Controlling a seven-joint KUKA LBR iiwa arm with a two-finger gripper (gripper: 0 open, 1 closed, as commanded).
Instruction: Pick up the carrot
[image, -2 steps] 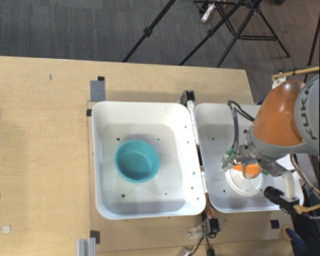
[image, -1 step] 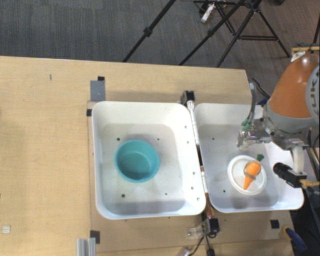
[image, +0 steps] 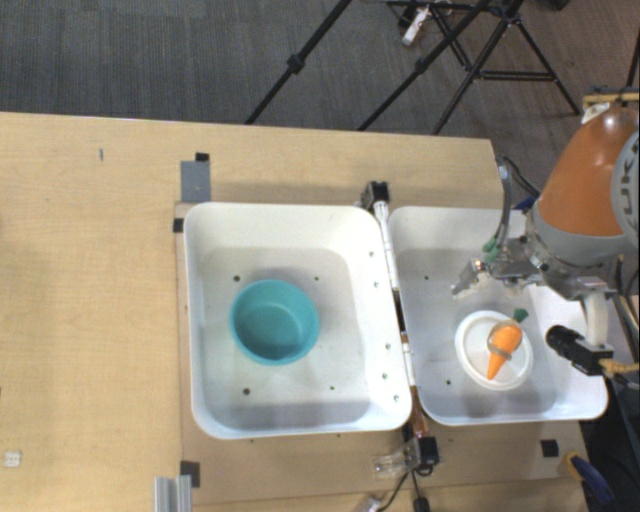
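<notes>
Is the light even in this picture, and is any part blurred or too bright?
Camera view: soft, even light; faint shadows inside both bins; the white plate under the carrot looks nearly washed out; the gripper is slightly blurred; the teal bowl is sharp.

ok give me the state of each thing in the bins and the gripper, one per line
carrot: lying on the small white plate, not gripped
small white plate: flat in the right bin, holding the carrot
teal bowl: upright in the left bin, nothing inside
gripper: over the right bin, above the plate, apart from the carrot
</notes>
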